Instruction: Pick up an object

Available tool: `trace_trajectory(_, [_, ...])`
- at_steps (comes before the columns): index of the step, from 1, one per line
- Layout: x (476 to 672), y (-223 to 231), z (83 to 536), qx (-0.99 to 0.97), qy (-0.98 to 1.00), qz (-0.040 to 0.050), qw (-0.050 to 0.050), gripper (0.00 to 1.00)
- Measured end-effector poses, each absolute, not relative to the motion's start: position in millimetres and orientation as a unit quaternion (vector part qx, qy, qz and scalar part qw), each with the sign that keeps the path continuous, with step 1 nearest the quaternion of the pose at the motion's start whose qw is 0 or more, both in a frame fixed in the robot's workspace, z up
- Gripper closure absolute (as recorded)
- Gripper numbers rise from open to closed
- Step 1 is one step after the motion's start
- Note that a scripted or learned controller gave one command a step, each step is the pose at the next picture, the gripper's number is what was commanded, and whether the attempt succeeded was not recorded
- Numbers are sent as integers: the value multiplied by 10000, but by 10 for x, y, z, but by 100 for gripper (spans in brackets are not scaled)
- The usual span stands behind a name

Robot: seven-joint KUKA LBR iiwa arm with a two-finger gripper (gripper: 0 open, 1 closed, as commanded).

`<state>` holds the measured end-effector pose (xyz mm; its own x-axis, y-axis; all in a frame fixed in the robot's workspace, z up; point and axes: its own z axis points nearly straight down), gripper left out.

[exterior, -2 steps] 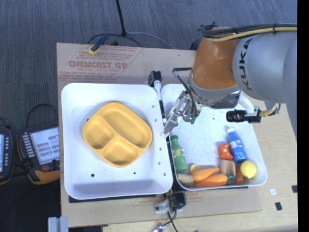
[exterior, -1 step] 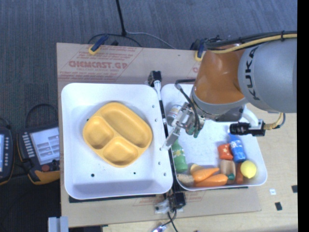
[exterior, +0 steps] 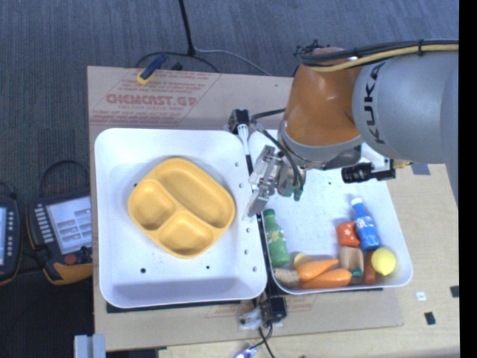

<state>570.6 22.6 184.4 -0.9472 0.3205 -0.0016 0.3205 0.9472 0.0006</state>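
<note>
1. The arm [exterior: 373, 103] reaches in over the right bin [exterior: 328, 192], its wrist bent down so that the gripper [exterior: 267, 186] hangs at that bin's left wall, close to the seam with the left bin [exterior: 119, 274].
2. I cannot tell how the gripper stands; nothing shows in its grasp.
3. The likeliest target, in my judgement, is the green bottle [exterior: 275, 237]. It lies along the right bin's left wall, its cap toward the gripper and just below it.
4. The other candidates crowd the right bin's near edge: a carrot [exterior: 326, 277] and another orange piece [exterior: 317, 266] beside the bottle's base, a blue bottle [exterior: 364, 224] and a red item [exterior: 347, 234] toward the near right corner, a lemon [exterior: 383, 261] in that corner.
5. They sit packed together, touching, which probably explains the approach at the wall: the green bottle's upper half is the one stretch with free room on one side.
6. The wall itself is the risk; it may block a clean grip from that side.
7. The left bin holds a yellow tray [exterior: 181, 207] with three compartments, resting tilted near its middle, well apart from the gripper.
</note>
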Motion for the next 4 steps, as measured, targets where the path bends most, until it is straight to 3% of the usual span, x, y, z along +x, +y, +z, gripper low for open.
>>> trace_trajectory(1, [6591,357,1848,1184,9930,-2,17,0])
trace_trajectory(2, [6055,374,1845,779,9970,-2,7,0])
trace_trajectory(3, [6165,744,1846,-176,9998,2,13,0])
trace_trajectory(4, [5467,517,1843,-672,9977,-2,3,0])
